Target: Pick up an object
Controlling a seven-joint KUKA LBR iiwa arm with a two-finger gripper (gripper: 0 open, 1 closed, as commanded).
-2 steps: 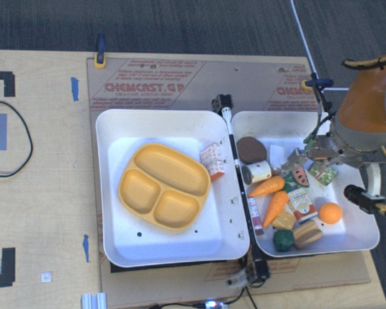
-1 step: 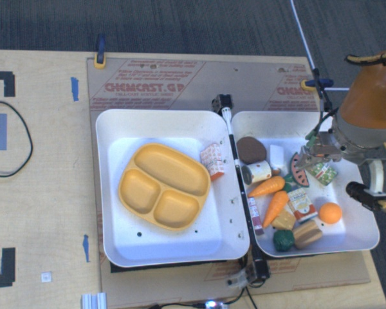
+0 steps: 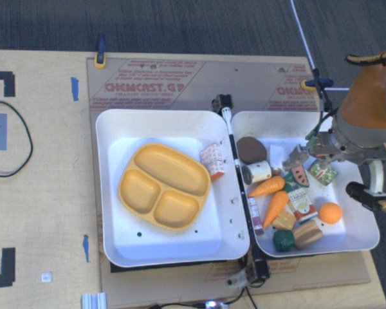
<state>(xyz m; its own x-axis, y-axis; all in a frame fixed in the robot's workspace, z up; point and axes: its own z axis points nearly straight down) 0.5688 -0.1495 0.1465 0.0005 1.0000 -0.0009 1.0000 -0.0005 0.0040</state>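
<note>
Nearest the camera, at the front of the right-hand white bin (image 3: 367, 237), a heap of toy food is seen: a dark green rounded piece (image 3: 284, 240), a tan wooden cylinder (image 3: 307, 233) and a small orange ball (image 3: 330, 213). They are crowded together, presumably tipped in loose so that the program has many candidates within one reach.

Just behind them two orange plastic carrots are lying. The lower carrot (image 3: 276, 206) is set on a slant, its long axis running from lower left to upper right. The upper carrot (image 3: 267, 187) lies closer to level, its long axis nearly left to right, with what is judged to be the pointed tip towards the bins' shared wall. Either is judged a fair target, best closed on across its narrow width.

In the left-hand white bin (image 3: 109, 134) a yellow three-compartment plastic tray (image 3: 163, 185) is resting diagonally, with a small red-and-white packet (image 3: 213, 159) beside its upper right edge.

Further back in the right bin a brown round disc (image 3: 251, 150) and a white cylinder with a label (image 3: 258, 171) are found, with a watermelon-slice toy (image 3: 298, 176) to their right.

Over the far right part of that bin the gripper (image 3: 320, 148) is hanging above a small green-and-white packet (image 3: 323, 172). Nothing can be made out between its fingers, and whether they are spread or closed cannot be told from this angle.
</note>
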